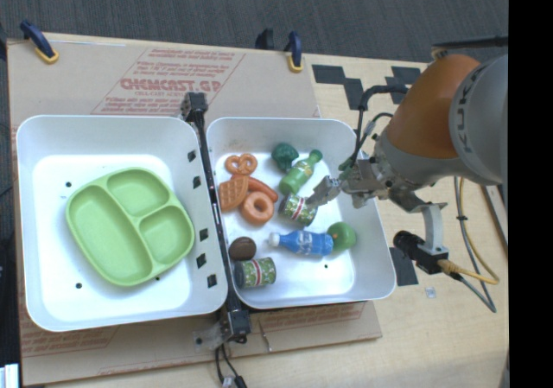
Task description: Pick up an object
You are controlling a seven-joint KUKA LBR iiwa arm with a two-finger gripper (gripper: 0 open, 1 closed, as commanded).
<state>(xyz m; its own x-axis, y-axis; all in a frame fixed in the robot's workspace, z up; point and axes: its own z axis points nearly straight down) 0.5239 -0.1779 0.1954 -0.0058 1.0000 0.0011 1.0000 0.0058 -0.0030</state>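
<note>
Two white bins sit on a cardboard-covered bench; in the right bin [367, 278] the gripper [321, 192] hangs low, fingers spread, just above a small can [297, 209], so nothing is grasped or lifted yet.

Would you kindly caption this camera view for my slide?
Arm's tool above toy food in the right bin; green divided plate in the left bin.
</note>
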